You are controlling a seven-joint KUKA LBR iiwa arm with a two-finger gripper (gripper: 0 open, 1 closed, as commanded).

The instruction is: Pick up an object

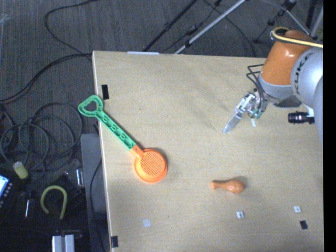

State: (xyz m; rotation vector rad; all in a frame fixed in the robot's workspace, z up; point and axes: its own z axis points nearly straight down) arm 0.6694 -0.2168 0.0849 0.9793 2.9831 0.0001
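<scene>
Camera view from above, at a slant, onto a pale wooden bench [199,88]. My arm [294,67] comes in from the right side, grey with an orange band above the wrist. My claw [231,125] hangs over the right half of the bench, pointing down and to the left; I cannot tell how its tips stand, and nothing shows between them.

Two things lie on the bench. A strainer [126,140] lies toward the left side: its green handle runs out past the left edge of the bench, and its round orange mesh head rests on the wood, down and to the right of the handle. A small orange drumstick [229,185] lies flat below my claw, well apart from it, thick end to the right.

Dark carpet with black cables [31,135] surrounds the bench on the left, and stand legs [220,14] cross the top.
</scene>
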